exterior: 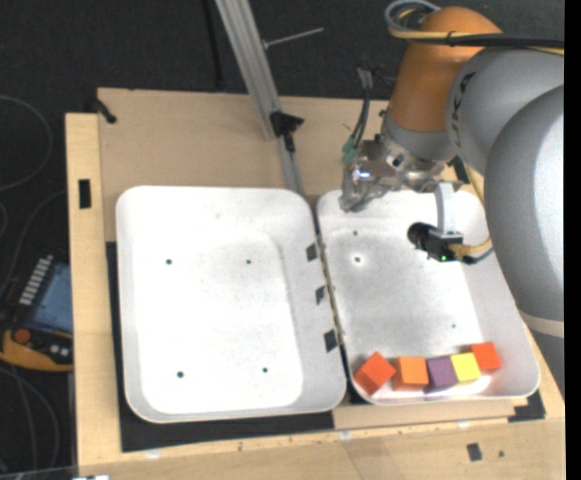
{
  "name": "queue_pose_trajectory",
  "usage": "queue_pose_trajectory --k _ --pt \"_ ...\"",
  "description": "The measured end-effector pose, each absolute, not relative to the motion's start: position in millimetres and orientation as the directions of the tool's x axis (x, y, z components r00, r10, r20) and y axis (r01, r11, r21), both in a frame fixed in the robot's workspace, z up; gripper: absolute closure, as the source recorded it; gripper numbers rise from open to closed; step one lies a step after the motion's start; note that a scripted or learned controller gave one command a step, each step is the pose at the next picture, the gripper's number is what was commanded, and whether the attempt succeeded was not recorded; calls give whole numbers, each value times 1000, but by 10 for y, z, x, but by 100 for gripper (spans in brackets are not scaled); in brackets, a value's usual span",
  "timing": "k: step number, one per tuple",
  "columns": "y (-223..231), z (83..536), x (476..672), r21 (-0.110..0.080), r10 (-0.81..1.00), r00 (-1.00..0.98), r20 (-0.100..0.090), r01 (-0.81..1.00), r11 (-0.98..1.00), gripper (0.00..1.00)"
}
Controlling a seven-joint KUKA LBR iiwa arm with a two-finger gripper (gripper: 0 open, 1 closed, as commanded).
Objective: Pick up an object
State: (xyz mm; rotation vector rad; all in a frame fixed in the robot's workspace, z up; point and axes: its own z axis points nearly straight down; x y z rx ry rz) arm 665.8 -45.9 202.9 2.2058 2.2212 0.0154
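Several small blocks line the near edge of the right bin (410,298): a red-orange block (375,371), an orange block (411,370), a purple block (440,371), a yellow block (466,367) and another red-orange block (486,356). My gripper (355,196) hangs over the far left corner of the right bin, well away from the blocks. The grey arm with its orange band (432,78) reaches in from the upper right. Nothing is seen held at the gripper.
The left bin (210,298) lies beside the right one, with black clips along the seam (325,293). A slanted metal rail (255,63) rises behind the bins. A black cable connector (435,240) hangs over the right bin.
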Motion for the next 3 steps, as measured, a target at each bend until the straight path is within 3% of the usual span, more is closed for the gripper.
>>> queue_pose_trajectory --k 1,2,3 --pt "-326 1970 6009 -2 1000 2 -1 1000 -2 100" --pt "-351 2511 5990 7 1000 -1 -1 1000 1 100" --pt "-25 1935 5656 -6 1000 -4 0 1000 4 100"
